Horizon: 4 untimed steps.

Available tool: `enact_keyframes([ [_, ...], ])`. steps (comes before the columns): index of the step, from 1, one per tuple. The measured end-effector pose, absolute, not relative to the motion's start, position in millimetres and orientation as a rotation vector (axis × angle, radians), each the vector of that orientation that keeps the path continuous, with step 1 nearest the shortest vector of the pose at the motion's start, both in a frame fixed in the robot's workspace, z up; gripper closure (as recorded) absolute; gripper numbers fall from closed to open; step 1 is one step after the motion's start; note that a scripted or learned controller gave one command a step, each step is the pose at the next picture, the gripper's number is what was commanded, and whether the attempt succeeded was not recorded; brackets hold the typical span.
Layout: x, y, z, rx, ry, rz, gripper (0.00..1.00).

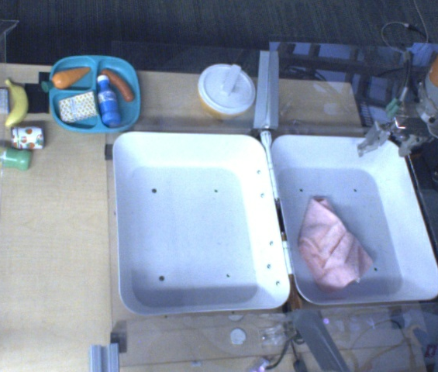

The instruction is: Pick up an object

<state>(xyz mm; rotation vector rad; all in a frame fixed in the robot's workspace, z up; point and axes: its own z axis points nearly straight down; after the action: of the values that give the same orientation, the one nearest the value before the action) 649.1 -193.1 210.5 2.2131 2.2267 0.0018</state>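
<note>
A: From the camera view, where's the risk?

B: The gripper (375,139) sits at the upper right, over the far rim of the right bin (420,277); I cannot tell how its fingers stand, and nothing shows between them. The pink cloth (331,242) lies crumpled at lower right, close to the bin's near wall. A descent there could clip the wall or pinch only a fold.

A: Room?

B: Open floor lies above the cloth; the left bin (125,208) offers space.
</note>
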Motion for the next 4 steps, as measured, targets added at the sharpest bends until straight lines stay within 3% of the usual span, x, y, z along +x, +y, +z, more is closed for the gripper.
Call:
enact_keyframes([
  [1, 602.0, -168, 104, 2.187, 2.255, 0.001, 0.0],
  [2, 533.0, -144, 90, 1.909, 2.478, 0.013, 0.0],
  [3, 493.0, -91, 91, 1.768, 2.576, 0.016, 0.0],
  [4, 493.3, -94, 91, 2.028, 2.377, 0.02, 0.0],
])
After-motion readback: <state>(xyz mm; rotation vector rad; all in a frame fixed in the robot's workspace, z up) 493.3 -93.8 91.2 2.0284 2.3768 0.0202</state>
